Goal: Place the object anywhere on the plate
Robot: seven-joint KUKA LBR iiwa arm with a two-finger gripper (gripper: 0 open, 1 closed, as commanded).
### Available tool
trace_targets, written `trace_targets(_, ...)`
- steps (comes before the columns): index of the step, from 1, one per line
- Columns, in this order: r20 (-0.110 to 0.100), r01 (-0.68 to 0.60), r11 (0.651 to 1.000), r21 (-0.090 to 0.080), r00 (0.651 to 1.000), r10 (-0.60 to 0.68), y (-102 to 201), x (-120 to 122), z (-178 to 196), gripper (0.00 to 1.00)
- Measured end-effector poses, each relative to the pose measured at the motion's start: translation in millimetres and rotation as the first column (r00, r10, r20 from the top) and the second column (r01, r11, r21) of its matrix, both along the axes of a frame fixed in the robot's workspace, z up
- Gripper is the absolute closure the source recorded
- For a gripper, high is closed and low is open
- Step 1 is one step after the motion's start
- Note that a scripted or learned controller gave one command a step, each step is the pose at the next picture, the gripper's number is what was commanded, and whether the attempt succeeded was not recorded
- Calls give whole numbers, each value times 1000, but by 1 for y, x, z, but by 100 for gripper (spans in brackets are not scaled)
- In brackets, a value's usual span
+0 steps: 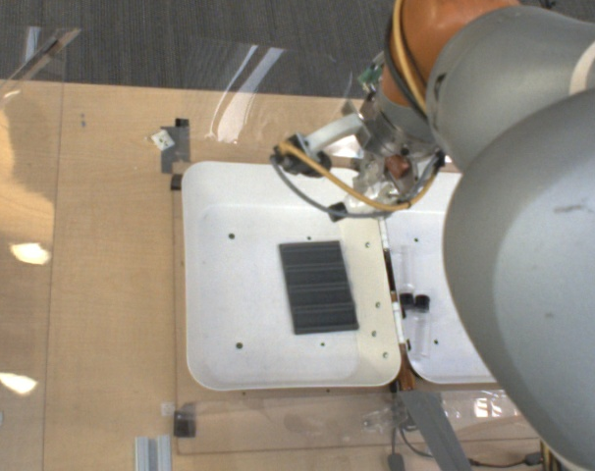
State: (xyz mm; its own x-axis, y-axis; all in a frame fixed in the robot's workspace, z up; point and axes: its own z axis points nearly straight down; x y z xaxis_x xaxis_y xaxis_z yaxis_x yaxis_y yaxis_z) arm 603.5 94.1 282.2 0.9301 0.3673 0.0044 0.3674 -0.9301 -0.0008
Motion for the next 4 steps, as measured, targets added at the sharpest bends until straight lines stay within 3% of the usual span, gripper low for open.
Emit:
trace_targets(1, -4, -242, 970, -1, 970, 242, 20, -64, -70, 100)
trace_targets(2, -3, -588, 809, -2, 809, 588, 79, 2, -86, 100)
trace_targets(3, -1, -936, 351, -6, 351, 937, 115, 36, -23, 100)
trace_targets(4, -3, -992, -124, -8, -124, 992, 126, 62, 37, 100)
